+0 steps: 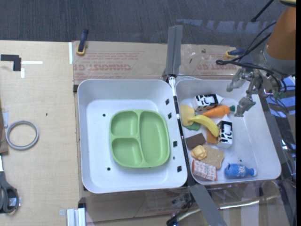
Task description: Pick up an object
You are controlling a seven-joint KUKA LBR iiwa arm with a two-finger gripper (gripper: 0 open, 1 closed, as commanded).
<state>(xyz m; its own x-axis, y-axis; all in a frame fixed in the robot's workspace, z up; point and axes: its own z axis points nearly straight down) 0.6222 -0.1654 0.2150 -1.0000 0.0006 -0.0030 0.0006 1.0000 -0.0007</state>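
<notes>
The task looks barely begun: nothing is lifted, and every object lies on the floor of a bin. The gripper (245,94) hangs in the upper right of the frame, above the back part of the right bin (270,147), with its jaws spread apart and nothing between them. 1 finger tip sits just beside the right end of the carrot (217,111), though whether it touches cannot be told from this slant. The candidates cluster in the left half of that bin: a black-and-white block (206,100) behind the carrot, a banana (203,121) in front of it, a second black-and-white block (225,132) to the banana's right, a brown square piece (195,139), a small yellow lump (199,151), a slice of toast (216,157), a red-and-white packet (204,171) and a blue bottle (239,171) toward the lower edge. The left bin (89,140) holds a green divided plate (140,139) with 3 compartments. Judging by position, the carrot or the nearer block seems the likely target; descent, closing and lifting all remain to be done.
</notes>
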